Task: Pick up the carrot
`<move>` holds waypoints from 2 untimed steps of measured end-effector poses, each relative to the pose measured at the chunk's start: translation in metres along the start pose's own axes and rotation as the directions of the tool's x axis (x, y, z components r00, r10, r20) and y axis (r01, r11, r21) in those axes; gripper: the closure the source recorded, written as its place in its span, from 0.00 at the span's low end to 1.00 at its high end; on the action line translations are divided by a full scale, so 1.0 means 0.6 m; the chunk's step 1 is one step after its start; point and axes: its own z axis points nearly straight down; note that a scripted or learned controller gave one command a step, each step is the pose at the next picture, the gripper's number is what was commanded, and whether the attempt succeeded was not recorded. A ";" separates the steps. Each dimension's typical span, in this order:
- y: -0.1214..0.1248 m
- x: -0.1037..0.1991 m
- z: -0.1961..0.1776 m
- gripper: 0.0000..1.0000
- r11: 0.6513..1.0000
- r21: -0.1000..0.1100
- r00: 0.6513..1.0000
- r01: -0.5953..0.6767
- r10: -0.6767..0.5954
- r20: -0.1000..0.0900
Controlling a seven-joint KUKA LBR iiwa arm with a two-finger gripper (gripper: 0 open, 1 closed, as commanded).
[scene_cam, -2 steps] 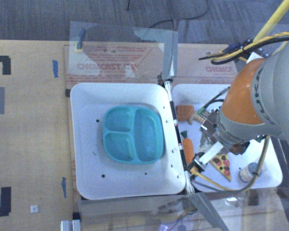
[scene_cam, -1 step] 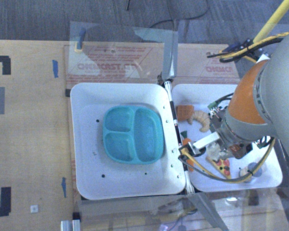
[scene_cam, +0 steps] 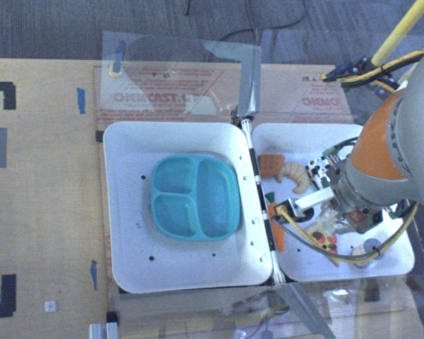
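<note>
Wooden counter [scene_cam: 42,189] carried both bins; your slim orange carrot [scene_cam: 276,230] lay lengthwise along the right white bin's [scene_cam: 403,263] left wall, left of the gripper [scene_cam: 337,226], its jaws' state impossible to tell.

- Wooden desk [scene_cam: 42,210], pale, spreading well left of the pincer [scene_cam: 318,214].
- Two white bins sit on it side by side: the left bin [scene_cam: 127,260] away from the pincer, the right bin [scene_cam: 399,260] under it.
- Black corner marks [scene_cam: 3,94] and blue tape bits [scene_cam: 80,101] lie far left of the pincer.
- A clear sheet [scene_cam: 177,83] lies behind the bins.
</note>
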 end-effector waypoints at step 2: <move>0.189 -0.079 -0.042 1.00 0.986 0.000 0.986 -0.167 0.167 -0.001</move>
